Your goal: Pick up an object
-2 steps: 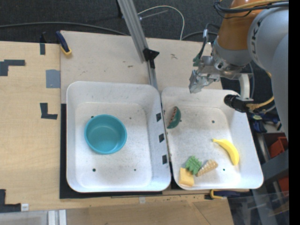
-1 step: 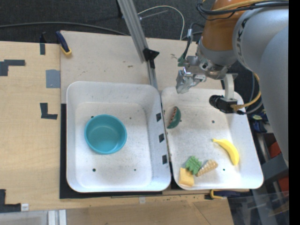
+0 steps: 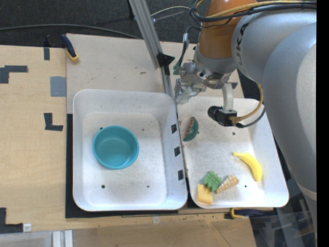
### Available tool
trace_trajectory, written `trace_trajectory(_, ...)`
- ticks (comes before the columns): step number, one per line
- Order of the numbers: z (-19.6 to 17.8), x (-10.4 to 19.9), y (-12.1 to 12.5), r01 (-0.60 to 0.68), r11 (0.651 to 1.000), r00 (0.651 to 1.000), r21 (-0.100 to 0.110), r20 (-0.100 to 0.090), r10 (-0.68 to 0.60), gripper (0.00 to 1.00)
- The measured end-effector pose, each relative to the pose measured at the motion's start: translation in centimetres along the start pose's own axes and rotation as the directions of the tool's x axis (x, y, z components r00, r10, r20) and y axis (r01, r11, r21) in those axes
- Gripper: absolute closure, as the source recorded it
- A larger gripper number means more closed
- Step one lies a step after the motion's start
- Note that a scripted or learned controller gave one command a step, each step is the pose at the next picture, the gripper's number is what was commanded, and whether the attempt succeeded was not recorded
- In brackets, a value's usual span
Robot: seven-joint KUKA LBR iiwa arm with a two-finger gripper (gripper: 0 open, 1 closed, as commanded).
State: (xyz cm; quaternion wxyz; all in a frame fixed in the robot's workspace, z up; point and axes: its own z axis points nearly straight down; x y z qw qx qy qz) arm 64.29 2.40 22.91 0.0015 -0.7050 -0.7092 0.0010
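My gripper (image 3: 184,92) hangs over the right bin's (image 3: 267,138) far-left corner, its grip state unclear from here, apparently poised above the watermelon slice (image 3: 190,128) lying just below, nearest of the toys to pick.

The pale wooden worktop (image 3: 31,138) looks matt, its grain faint. Both shallow white plastic bins (image 3: 82,189) look smooth, with dark speckles across their floors. The round teal plastic bowl (image 3: 115,147) has a soft sheen. The curved yellow plastic banana (image 3: 250,165) looks smooth. The arm's grey casing (image 3: 293,76) is satin, its orange band (image 3: 221,22) glossy, and the metal claw (image 3: 184,92) dull silver.
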Motion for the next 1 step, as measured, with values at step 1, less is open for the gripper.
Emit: trace_trajectory(1,0.79,5.03,-1.24,0.0,1.0,1.0,0.0,0.0,0.0,1.0)
